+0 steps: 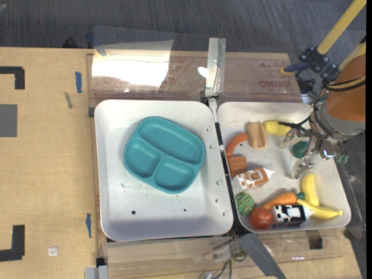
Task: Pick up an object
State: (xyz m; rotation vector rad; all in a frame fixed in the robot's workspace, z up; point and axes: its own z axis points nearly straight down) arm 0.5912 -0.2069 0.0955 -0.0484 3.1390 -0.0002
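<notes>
Arm over the right bin, hand low near its right wall.

The hand (pixel 307 151) hangs over the right bin (pixel 343 185), close to a small teal piece (pixel 299 149); whether it is released or clenched I cannot tell. Toy food lies there: a bread roll (pixel 255 134), a banana (pixel 315 199) and a tomato (pixel 261 218) at the near edge. The left bin (pixel 110 173) carries a teal divided plate (pixel 165 154). Red lettering on the clear sheet (pixel 270 77) behind is unreadable.

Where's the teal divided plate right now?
The teal divided plate lies alone in the left bin, across the divider from the toy food in the right bin.
</notes>
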